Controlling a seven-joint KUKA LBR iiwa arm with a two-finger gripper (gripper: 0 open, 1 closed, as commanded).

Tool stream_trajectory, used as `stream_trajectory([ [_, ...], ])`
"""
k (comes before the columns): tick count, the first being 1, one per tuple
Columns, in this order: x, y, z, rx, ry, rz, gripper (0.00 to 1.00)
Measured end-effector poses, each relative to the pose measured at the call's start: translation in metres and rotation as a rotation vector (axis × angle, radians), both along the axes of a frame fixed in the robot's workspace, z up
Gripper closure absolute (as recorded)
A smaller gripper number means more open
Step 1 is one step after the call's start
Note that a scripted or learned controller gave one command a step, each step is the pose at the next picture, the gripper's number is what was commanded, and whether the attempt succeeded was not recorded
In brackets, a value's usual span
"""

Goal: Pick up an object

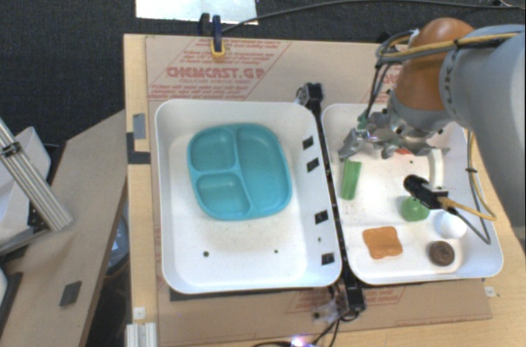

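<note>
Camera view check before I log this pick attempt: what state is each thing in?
Gripper: low over the right bin's far-left part, nothing visibly held.
Green block: lying loose, just below the gripper.
Teal divided plate: flat in the left bin.
Orange piece: flat on the right bin floor.
Brown round piece: resting near the bin's right corner.

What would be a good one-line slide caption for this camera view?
Grey arm's gripper hovers above a green oblong block in the right white bin; a turquoise divided plate lies in the left bin.
</note>
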State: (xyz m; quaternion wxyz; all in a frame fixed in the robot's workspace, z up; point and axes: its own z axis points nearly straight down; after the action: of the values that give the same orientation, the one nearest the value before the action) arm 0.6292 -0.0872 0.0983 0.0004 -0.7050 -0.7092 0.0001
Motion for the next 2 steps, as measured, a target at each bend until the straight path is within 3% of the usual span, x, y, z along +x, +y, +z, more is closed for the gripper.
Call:
stream_trajectory([
  [1, 0.001, 0.000, -0.014, -0.001, -0.001, -0.002, 0.00],
  [2, 0.002, 0.000, -0.002, -0.001, -0.005, -0.001, 1.00],
])
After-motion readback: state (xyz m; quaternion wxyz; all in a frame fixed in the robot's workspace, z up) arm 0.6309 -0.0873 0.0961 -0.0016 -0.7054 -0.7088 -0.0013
